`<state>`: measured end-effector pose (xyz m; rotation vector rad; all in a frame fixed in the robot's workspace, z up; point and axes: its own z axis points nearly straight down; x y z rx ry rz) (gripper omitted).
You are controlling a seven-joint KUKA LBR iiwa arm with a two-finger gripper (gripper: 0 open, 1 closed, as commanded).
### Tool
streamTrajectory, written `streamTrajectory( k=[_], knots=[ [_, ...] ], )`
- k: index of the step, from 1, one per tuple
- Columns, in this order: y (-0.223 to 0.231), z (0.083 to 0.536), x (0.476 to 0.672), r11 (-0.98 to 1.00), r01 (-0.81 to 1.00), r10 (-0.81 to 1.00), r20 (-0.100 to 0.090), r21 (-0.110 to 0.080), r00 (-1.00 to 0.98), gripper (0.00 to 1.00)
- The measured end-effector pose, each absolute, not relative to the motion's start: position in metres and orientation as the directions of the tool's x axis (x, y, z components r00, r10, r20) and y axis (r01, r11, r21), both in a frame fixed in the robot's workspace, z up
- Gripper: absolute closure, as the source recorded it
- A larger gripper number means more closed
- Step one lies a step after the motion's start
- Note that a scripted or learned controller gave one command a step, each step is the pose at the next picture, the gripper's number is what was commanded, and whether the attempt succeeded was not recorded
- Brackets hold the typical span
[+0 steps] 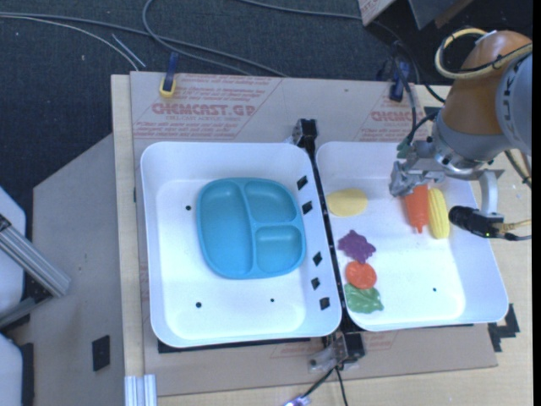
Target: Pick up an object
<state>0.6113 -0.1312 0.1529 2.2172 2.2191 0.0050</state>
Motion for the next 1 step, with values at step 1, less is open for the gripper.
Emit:
streamTrajectory(
  k=[1],
  knots=[
    [-0.134, 0.1975, 0.6094, 0.0, 1.0, 1.0, -0.001, 0.005, 0.0, 1.0]
  ],
)
